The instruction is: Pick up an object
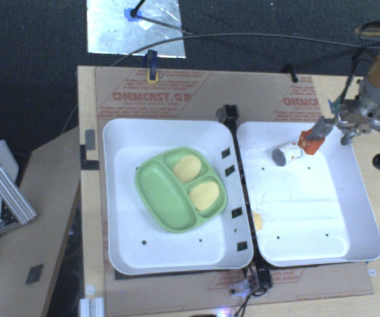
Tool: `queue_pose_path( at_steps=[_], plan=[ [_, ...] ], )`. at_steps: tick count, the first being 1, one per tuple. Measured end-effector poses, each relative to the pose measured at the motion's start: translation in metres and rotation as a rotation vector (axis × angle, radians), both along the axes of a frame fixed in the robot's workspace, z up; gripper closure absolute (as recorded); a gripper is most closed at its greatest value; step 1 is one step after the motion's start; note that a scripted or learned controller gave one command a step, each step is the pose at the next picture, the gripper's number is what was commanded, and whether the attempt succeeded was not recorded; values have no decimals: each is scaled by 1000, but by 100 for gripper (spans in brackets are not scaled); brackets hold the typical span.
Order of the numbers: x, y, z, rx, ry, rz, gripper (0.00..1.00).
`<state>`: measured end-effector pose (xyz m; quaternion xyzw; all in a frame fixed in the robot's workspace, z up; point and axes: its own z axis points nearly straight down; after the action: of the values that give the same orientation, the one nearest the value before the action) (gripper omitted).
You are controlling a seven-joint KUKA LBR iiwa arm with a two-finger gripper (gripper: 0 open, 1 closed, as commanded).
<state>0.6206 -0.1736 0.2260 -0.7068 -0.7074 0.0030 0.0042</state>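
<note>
Gripper (319, 135) at two o'clock over right bin (348, 243), orange tip just beside small grey-white object (286, 154); whether it is open, cannot tell. Object lies toward the bin's eleven o'clock corner. Best approach: centre over it, descend straight, close squarely.

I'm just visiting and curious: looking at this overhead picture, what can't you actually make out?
- The hand: in the camera view it is small and blurred, so whether it grips the orange and grey object is unclear.
- The arm: cut off by the right edge.
- A small yellow thing in the right bin: partly hidden by the bin's rim, too small to identify.
- The two yellow pieces in the green tray: too blurred to name.
</note>
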Motion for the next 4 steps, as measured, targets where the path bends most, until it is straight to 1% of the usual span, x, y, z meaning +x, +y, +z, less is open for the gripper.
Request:
queue_pose_path(
  at_steps=[1,2,3,4],
  plan=[
    [3,0,7,-2,-11,2,0],
    [4,8,-53,-1,-7,5,0],
    [11,0,-104,-2,-9,1,0],
    [12,0,-141,-2,-11,2,0]
  ],
)
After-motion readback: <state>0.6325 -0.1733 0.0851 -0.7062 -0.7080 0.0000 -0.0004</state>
